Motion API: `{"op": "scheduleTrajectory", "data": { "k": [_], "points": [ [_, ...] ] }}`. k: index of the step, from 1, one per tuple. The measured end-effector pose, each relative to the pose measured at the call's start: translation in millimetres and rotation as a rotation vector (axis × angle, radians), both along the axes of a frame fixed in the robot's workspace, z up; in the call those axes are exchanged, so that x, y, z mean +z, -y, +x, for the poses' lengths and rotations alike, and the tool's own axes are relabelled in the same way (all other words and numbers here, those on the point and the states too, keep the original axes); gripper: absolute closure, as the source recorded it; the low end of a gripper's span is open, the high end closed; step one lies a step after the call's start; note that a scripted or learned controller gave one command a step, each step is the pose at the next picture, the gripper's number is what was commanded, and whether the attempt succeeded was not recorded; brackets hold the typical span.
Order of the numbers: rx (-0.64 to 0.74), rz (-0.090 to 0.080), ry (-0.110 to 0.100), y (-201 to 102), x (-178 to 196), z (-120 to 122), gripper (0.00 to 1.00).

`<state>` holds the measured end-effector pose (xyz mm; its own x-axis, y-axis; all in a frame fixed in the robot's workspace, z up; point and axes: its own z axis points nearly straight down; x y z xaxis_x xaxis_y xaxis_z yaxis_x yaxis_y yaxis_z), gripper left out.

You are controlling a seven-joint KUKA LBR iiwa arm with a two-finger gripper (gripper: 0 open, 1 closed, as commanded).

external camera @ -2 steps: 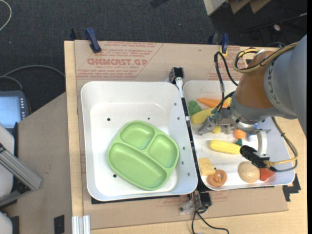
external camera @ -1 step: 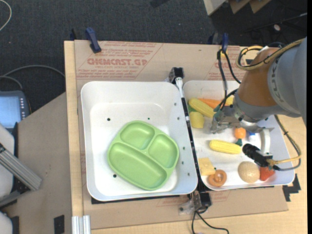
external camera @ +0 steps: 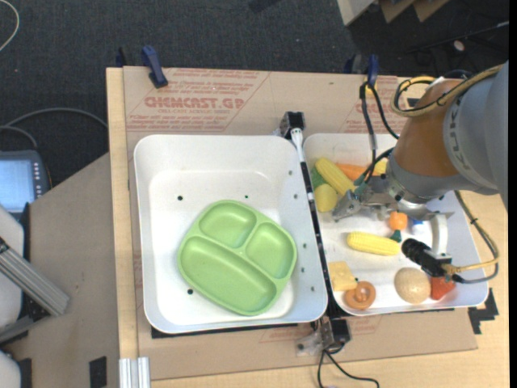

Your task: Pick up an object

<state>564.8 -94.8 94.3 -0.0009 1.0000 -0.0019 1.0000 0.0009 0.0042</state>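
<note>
My gripper (external camera: 352, 205) hangs low in the right bin (external camera: 462, 217), at its left-centre. It sits just right of a yellow-green toy fruit (external camera: 325, 198) and below a yellow corn-like piece (external camera: 333, 174) and an orange carrot (external camera: 351, 170). A yellow corn cob (external camera: 374, 243) lies just below the gripper. Small orange (external camera: 397, 221) and blue (external camera: 396, 235) pieces lie to its right. Nothing is visibly held. The arm covers the bin's upper right.
Along the right bin's front lie a cheese wedge (external camera: 342, 276), a brown donut (external camera: 360, 295), a tan egg-shaped piece (external camera: 412, 284) and a red piece (external camera: 440, 288). The left bin (external camera: 161, 176) holds a green divided plate (external camera: 237, 255).
</note>
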Motion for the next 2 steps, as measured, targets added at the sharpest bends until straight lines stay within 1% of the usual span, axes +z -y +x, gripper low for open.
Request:
{"op": "scheduleTrajectory", "data": {
  "k": [1,2],
  "points": [
    [0.002,0.000,0.001,0,-10,55,0.00],
    [0.007,0.001,-0.050,1,-14,94,0.00]
  ]
}}
